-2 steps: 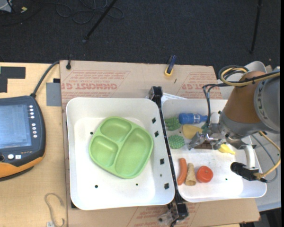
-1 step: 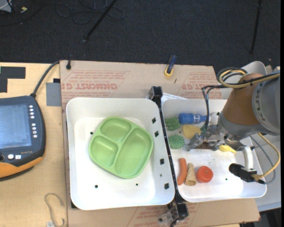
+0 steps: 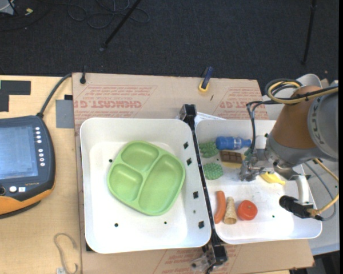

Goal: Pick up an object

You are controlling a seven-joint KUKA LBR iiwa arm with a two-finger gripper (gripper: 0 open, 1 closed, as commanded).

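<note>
Tapered orange carrot | ridged cone | round glossy tomato | metal pincer state unclear

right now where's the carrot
The carrot lies in the right bin, near its front-left corner, just left of the ice cream cone and the tomato.

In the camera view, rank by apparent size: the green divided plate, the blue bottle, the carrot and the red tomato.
1. green divided plate, by far the largest.
2. blue bottle and carrot, too alike to rank.
3. red tomato, smallest.
</note>
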